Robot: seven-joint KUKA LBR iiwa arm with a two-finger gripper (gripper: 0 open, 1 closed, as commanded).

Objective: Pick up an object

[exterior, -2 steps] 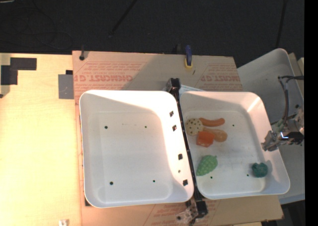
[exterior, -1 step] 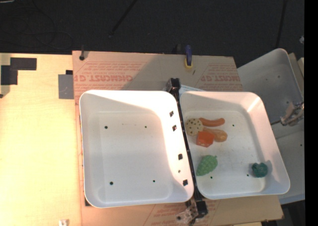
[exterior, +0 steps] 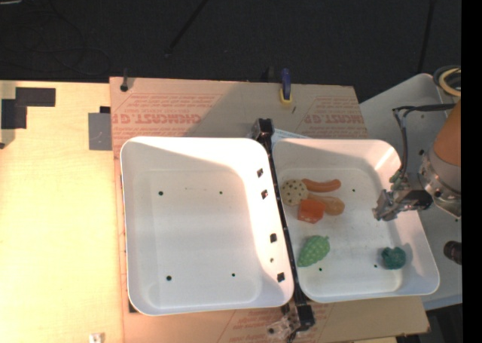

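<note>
Two shallow white bins sit side by side on the worktop. Left bin; right bin. The claw hovers at 3 o'clock of the right bin, just inside its rim; whether it is spread or pressed together cannot be told. Near the bin's centre cluster a round tan waffle-like piece, an orange sausage-like piece and a red-orange lump. Green knobbly object at 7 o'clock; dark teal object at 5 o'clock, below the claw and apart from it
</note>
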